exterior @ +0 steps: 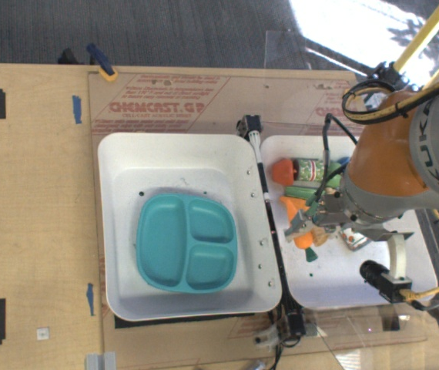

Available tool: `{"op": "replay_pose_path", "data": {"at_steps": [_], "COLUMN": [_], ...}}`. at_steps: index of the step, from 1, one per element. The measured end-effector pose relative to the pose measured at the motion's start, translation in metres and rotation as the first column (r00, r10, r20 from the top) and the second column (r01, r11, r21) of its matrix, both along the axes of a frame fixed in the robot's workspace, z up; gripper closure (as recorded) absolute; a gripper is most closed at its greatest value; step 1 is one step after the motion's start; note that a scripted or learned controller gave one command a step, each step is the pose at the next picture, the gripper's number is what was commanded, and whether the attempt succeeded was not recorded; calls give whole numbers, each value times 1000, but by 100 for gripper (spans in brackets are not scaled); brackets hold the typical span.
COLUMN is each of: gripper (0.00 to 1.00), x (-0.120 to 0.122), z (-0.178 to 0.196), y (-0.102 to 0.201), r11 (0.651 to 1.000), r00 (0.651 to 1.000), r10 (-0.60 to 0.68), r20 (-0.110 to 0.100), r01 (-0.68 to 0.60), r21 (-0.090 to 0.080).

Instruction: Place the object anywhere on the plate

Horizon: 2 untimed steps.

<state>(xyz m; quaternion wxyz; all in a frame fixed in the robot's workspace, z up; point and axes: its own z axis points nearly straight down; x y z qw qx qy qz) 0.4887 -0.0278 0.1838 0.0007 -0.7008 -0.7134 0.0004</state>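
We see the gripper low in the right bin among orange toys; whether its fingers are apart, we cannot tell. The teal plate sits mid left bin.

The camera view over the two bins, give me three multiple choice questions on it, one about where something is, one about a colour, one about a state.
1. Where is the plate?
A. In the left bin
B. In the right bin
C. On the cardboard outside the bins

2. What colour is the plate?
A. White
B. Teal
C. Orange

3. What lies on the plate's compartments?
A. The green-labelled bottle
B. An orange carrot-like toy
C. Nothing

Answers:
1 A: the plate rests on the left bin's floor.
2 B: it is teal against the white bin.
3 C: its three compartments are bare; the green-labelled bottle and the orange toys lie in the right bin, under the arm.
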Motion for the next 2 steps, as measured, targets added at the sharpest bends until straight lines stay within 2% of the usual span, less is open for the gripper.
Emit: {"op": "replay_pose_path", "data": {"at_steps": [1,2], "gripper": [100,100], "x": [21,-10], "z": [47,61], "y": [70,132], "r11": [999,983], "r00": [999,983], "r10": [-40,-185], "r20": [2,-2], "r01": [40,185], "r21": [3,0]}}
